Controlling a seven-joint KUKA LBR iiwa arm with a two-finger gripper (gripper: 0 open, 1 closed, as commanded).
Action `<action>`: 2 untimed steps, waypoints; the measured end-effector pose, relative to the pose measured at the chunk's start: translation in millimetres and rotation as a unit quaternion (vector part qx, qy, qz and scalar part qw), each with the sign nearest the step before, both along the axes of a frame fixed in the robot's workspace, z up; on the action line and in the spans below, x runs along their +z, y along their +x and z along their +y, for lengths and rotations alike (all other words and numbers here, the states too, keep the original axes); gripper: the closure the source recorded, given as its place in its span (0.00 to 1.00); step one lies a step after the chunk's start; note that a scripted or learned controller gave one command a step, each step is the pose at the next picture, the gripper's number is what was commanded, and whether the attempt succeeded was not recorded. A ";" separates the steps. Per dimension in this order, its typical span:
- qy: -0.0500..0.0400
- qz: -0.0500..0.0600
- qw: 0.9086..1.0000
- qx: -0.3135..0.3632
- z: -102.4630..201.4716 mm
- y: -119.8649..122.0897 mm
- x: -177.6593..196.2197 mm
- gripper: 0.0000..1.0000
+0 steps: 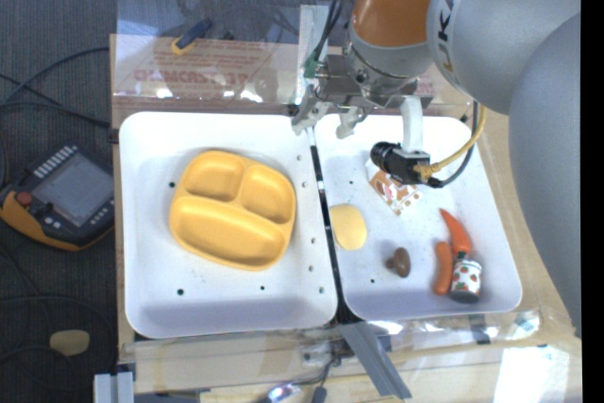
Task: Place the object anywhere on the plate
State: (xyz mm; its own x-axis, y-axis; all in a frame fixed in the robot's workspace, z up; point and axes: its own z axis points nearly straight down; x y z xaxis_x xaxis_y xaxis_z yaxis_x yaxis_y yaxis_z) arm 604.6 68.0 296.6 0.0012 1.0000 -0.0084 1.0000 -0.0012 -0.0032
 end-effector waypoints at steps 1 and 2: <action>0.003 0.001 1.000 0.001 28.4 -0.8 -114.4 1.00; 0.004 0.000 1.000 0.002 56.4 1.4 -61.8 1.00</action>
State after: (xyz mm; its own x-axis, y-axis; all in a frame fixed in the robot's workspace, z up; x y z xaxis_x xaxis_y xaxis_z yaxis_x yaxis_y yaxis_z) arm 606.1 124.4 234.7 -0.0021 1.0000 -0.0011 1.0000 0.0020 -0.0024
